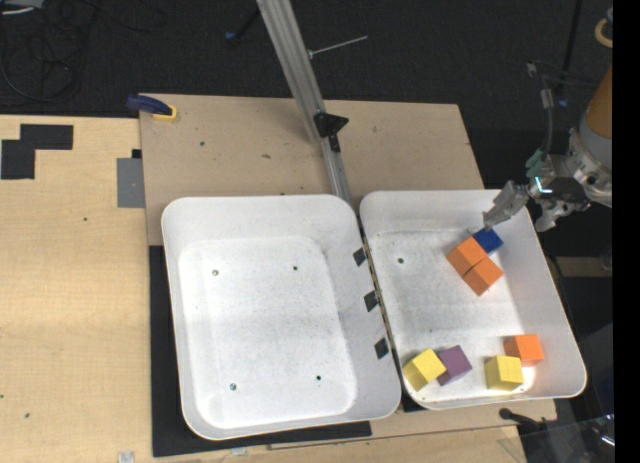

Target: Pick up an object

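Blocks (476, 264) lie in the right bin (420, 241) (left bin (200, 221) beside it).

A wooden bench (400, 141) bears two white bins (260, 311) (470, 301) side by side.

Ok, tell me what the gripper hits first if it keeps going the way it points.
Probably the blue block: the gripper slants down-left toward it, orange blocks just beyond. Height is unclear from one view.

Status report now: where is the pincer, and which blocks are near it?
Pincer at right bin far rim, holding nothing. Blue block and orange blocks just below it. Nothing in the way.
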Motion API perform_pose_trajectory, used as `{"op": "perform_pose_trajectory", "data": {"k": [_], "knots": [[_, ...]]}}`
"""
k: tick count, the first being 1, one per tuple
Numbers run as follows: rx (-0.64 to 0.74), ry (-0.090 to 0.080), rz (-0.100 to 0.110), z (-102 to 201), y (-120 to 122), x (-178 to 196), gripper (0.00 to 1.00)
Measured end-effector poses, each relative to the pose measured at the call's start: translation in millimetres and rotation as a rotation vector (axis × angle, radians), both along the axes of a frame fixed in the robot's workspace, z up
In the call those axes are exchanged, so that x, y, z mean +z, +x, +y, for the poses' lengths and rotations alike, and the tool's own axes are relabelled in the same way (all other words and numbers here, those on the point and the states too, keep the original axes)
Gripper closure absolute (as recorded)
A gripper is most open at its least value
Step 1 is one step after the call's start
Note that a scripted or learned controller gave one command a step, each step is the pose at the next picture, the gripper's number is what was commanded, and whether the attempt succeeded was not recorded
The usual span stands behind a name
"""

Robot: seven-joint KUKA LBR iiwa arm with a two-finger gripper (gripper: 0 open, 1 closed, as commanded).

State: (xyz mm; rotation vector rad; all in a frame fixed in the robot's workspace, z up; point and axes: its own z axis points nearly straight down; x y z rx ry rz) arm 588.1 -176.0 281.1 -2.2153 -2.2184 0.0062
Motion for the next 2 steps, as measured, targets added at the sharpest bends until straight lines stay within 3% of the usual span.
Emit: {"op": "perform_pose_trajectory", "data": {"k": [1, 2], "knots": [[0.001, -0.001, -0.004, 0, 1, 2, 0.00], [-0.002, 0.000, 0.000, 7, 0, -43, 0.00]]}}
